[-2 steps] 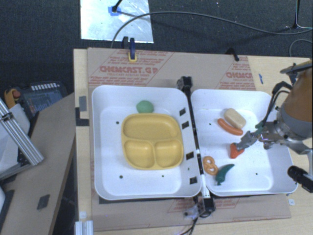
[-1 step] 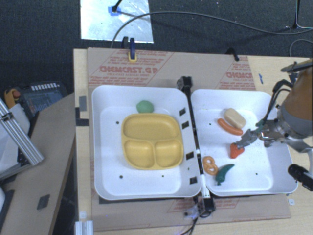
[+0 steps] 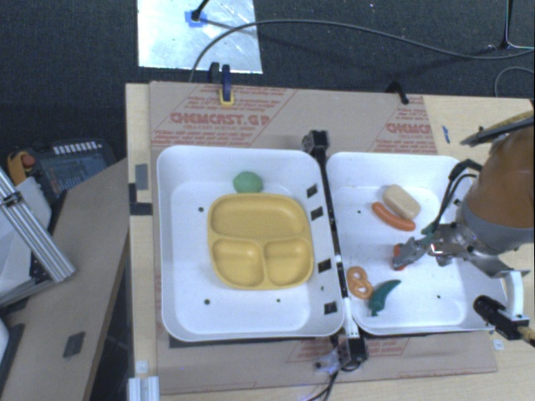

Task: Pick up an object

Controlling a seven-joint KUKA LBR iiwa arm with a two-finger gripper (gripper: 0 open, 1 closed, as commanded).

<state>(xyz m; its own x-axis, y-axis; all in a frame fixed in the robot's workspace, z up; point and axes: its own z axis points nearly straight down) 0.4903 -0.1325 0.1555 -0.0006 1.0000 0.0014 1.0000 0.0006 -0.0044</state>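
Note:
My gripper (image 3: 408, 251) reaches in from the right and hangs low over the middle of the right bin (image 3: 435, 312). A small red object (image 3: 399, 262) shows right at its tip, partly hidden by it. Around it in the same bin lie a tan bread-like piece (image 3: 402, 200), an orange-red sausage (image 3: 392, 215), an orange pretzel-shaped ring (image 3: 359, 282) and a dark teal pepper-like piece (image 3: 382, 294). The sausage is just up and left of the gripper, and the teal piece is just below and left of it.
The left bin (image 3: 180, 307) holds a yellow divided plate (image 3: 255, 239) and a green rounded object (image 3: 247, 181) behind it. A black divider with clips (image 3: 328, 224) runs between the bins. The arm's grey body (image 3: 501, 215) covers the right bin's right side.

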